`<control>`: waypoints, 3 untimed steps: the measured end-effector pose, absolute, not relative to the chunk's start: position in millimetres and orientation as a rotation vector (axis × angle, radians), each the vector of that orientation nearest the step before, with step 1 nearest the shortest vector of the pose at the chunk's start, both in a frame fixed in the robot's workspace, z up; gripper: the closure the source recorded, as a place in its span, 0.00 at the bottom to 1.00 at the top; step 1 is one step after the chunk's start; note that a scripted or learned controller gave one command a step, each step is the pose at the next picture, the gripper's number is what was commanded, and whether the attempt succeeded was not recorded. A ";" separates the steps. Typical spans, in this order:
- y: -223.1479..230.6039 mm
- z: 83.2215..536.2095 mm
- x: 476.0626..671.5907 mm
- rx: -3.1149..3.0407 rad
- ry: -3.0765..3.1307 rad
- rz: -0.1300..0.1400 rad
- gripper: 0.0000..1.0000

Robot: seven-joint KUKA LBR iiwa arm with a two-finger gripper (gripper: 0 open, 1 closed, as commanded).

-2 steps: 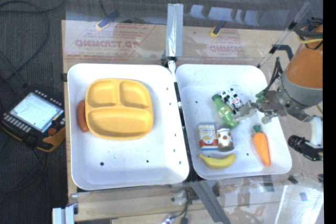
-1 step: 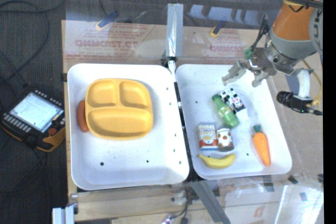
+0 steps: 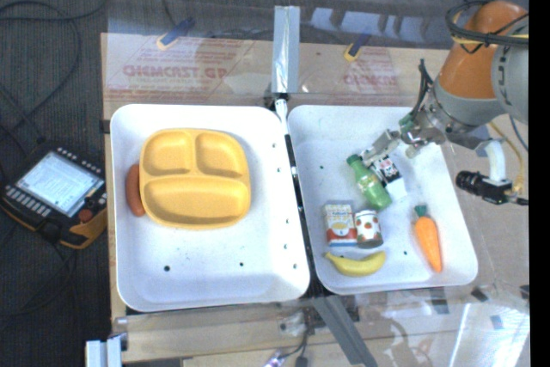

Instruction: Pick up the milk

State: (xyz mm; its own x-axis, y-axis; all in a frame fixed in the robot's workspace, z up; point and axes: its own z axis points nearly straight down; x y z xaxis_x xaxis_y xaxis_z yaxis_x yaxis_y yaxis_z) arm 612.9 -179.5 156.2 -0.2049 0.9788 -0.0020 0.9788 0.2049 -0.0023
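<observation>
- Presently, the gripper (image 3: 384, 152) is seen in the right bin (image 3: 447, 185); jaw state cannot be told.
- The milk carton (image 3: 339, 225) stands apart, below-left of the jaws, beside a can (image 3: 369, 228).
- Judged light, stiff-walled, crushable; its flat sides should be gripped.

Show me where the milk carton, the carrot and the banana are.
milk carton (image 3: 339, 225): camera view, on its front face.
carrot (image 3: 429, 243): camera view, middle of the orange body.
banana (image 3: 356, 264): camera view, middle of the curved peel.
</observation>
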 end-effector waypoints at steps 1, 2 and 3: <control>-198.2 94.1 610.0 2.086 2.348 0.000 0.00; -196.4 105.0 611.7 2.083 2.349 0.007 1.00; -134.0 215.2 613.2 2.086 2.350 -0.002 1.00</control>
